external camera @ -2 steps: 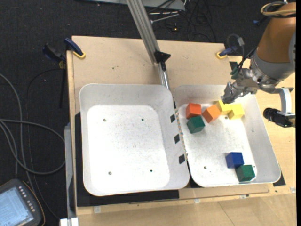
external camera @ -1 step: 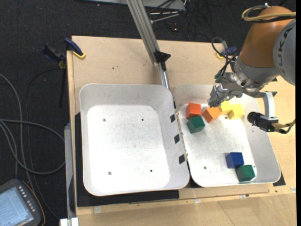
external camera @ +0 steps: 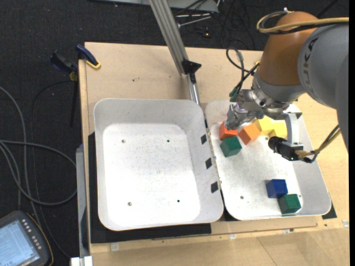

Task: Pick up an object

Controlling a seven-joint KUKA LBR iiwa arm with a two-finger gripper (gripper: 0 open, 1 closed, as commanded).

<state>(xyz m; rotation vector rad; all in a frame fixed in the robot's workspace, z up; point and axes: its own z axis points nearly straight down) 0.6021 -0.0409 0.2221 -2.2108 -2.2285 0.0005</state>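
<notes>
You are looking at a wooden bench (external camera: 144,71) carrying two white bins: the left bin (external camera: 150,162) lying at nine o'clock, the right bin (external camera: 260,195) at three.

I can't read any text, label, brand or number from here. The small screen (external camera: 16,243) at the lower left corner glows pale blue, but whatever is on it is too blurred for me to make out. The blocks, the two bins and the desk (external camera: 138,71) carry no marks that I can read.
</notes>
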